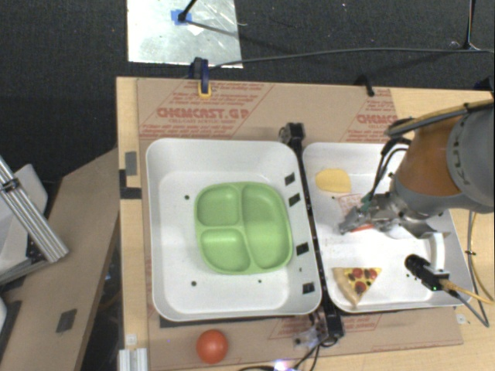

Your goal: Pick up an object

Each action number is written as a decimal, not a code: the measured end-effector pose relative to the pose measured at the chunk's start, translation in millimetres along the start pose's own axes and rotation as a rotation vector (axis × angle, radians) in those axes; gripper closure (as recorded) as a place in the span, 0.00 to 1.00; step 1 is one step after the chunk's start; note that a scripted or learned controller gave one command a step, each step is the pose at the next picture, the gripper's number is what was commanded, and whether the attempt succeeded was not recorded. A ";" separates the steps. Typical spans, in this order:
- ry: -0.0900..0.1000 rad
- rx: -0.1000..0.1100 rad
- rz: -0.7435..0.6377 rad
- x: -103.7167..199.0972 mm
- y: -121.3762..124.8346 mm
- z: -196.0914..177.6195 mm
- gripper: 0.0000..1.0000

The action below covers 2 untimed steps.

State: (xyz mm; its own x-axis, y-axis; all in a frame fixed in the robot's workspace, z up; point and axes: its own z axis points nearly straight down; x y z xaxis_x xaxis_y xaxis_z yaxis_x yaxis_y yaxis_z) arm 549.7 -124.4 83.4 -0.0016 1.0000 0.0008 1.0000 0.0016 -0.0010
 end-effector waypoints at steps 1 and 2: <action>-0.001 -0.004 0.000 -0.5 1.3 -12.0 1.00; -0.002 -0.005 0.001 -2.1 -3.3 -56.9 1.00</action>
State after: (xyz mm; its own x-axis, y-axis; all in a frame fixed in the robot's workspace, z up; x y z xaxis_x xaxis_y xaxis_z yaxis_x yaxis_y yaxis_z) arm 546.4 -126.6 140.3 -0.0004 1.0000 -0.0008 1.0000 0.0004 0.0045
